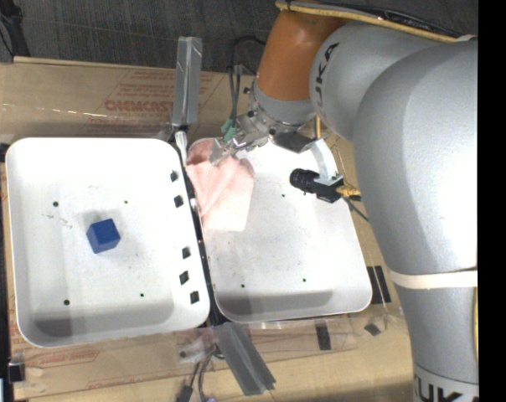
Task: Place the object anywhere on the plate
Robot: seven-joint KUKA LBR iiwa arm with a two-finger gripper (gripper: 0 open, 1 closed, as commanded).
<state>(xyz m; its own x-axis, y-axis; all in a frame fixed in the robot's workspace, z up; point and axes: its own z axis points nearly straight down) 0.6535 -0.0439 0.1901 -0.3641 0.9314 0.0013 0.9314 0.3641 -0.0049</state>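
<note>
The arm (404,107) bore the letters "UKA" near its orange band. Red print on the cardboard (111,95) behind the bins was too faint to read.

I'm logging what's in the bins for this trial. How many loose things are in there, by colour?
Blue: 1, the blue cube in the left bin.
Pink: 1, the pink cloth at the far left corner of the right bin, under the gripper.
Total: 2
</note>
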